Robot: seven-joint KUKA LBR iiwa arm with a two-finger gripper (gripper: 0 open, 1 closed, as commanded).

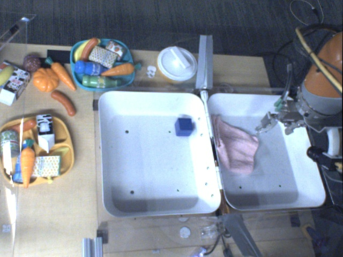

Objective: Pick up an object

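Observation:
A small blue block (pixel 184 126) rests in the left bin (pixel 134 197), toward its back right part. A crumpled pink cloth (pixel 236 146) lies in the right bin (pixel 278 191), against its left wall. My gripper (pixel 276 126) hangs over the back right of the right bin, a short way right of the cloth and apart from it. Its fingers are spread open with nothing between them. The grey wrist with the orange band (pixel 324 74) sits behind it at the right edge.
A blue bowl of toy food (pixel 102 64) and a white round lid (pixel 177 63) stand behind the left bin. On the bench at left lie a yellow plate of toys (pixel 35 150), an orange pumpkin (pixel 45 80) and a sausage (pixel 64 103).

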